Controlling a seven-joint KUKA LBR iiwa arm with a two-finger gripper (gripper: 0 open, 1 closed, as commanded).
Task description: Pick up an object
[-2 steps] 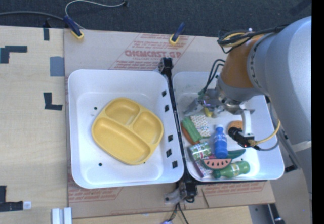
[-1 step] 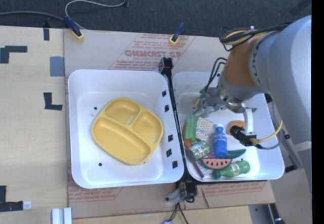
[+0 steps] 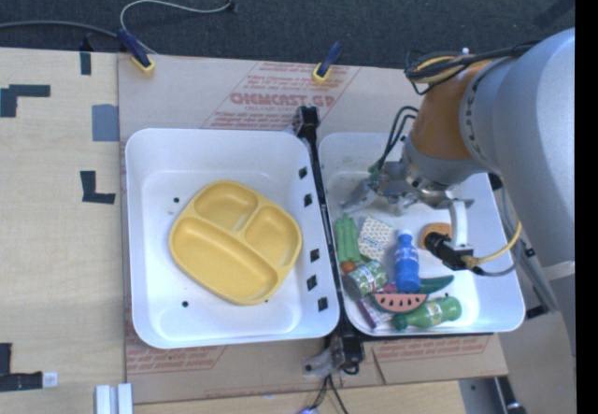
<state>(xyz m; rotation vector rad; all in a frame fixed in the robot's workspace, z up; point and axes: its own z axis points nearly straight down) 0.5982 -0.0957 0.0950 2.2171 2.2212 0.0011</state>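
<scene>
Camera view, gripper [image 3: 366, 200] low in right bin [image 3: 505, 309] — above toys (blue bottle [image 3: 405, 263] nearby), finger state unclear

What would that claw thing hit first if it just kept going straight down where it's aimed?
Probably the bare floor of the right bin, near its upper left corner. The gripper points down there, just above the toy pile. Depth is hard to judge from this slanted view.
</scene>
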